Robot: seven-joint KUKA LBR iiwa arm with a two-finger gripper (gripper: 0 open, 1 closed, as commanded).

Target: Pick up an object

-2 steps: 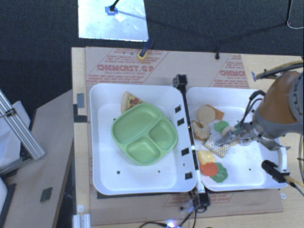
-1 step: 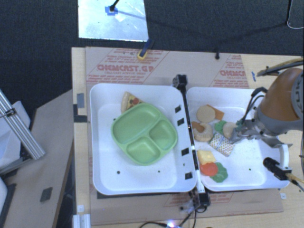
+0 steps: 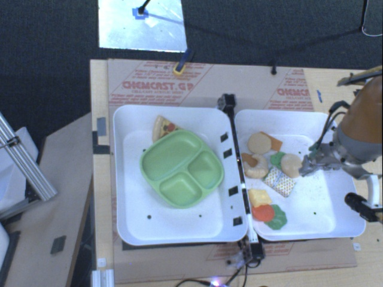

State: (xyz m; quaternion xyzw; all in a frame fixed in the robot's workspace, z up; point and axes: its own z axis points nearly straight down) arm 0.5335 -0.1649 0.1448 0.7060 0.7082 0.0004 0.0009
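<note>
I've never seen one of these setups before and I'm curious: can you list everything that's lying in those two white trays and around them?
White bins: 2, side by side on the bench.
Divided plate: 1, light green, three compartments, in the left bin.
Pizza slice toy: 1, yellow-orange, left bin, tucked under the plate's far edge.
Toy food pile: several pieces, tan, orange, green, yellow, red and a patterned packet, in the left half of the right bin.
Cardboard sheet: 1, brown with red print, under the bins.
Metal plate: 1, silver, on the dark floor beyond the bench.
Robot arm: 1, grey and orange, entering from the right.
Jaws: 1 pair, grey, over the right bin beside the pile.
</note>
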